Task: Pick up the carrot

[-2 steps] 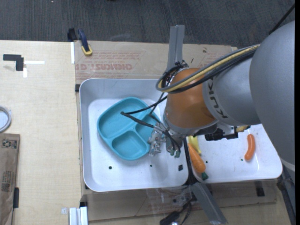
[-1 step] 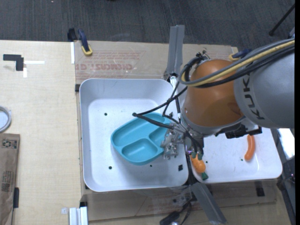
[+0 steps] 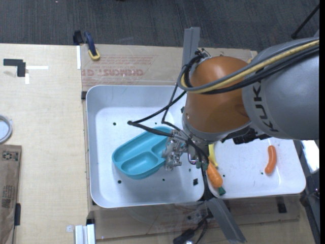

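Arm (image 3: pixel 238 95) bends down over the bins' divide, pincer (image 3: pixel 173 154) at the blue tray (image 3: pixel 137 159), grip state unclear

The carrot (image 3: pixel 214 176) was orange with a green tip, the divided tray (image 3: pixel 137 159) turquoise, the sausage (image 3: pixel 271 159) orange-red, both bins (image 3: pixel 96 136) white.

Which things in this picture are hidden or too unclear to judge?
- Gripper: too small and dark in the camera view; its state is unclear.
- Carrot: top end hidden under the arm's orange band.
- Blue tray: right end covered by the gripper.
- Right bin: far part hidden by the arm.
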Motion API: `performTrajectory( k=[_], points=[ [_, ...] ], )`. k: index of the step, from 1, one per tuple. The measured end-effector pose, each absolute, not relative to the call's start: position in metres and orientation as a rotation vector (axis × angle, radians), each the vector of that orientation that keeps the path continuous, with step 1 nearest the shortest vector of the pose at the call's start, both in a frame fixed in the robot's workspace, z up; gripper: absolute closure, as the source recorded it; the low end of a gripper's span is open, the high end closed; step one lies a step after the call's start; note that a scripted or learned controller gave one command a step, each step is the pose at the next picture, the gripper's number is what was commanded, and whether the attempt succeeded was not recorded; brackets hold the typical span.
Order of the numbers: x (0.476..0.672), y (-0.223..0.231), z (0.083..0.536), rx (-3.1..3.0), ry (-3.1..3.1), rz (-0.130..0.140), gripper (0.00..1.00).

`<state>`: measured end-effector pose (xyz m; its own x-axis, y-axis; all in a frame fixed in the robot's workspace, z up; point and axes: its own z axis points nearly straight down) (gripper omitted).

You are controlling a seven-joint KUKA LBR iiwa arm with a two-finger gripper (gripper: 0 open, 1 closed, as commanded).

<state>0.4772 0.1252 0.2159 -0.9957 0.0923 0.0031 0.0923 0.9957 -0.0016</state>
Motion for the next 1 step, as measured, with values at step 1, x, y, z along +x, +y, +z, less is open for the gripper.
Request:
performTrajectory(
  k=[1],
  points=[
    [0.4770, 0.1470, 0.2348, -0.881, -3.012, 0.007, 1.00]
  ],
)
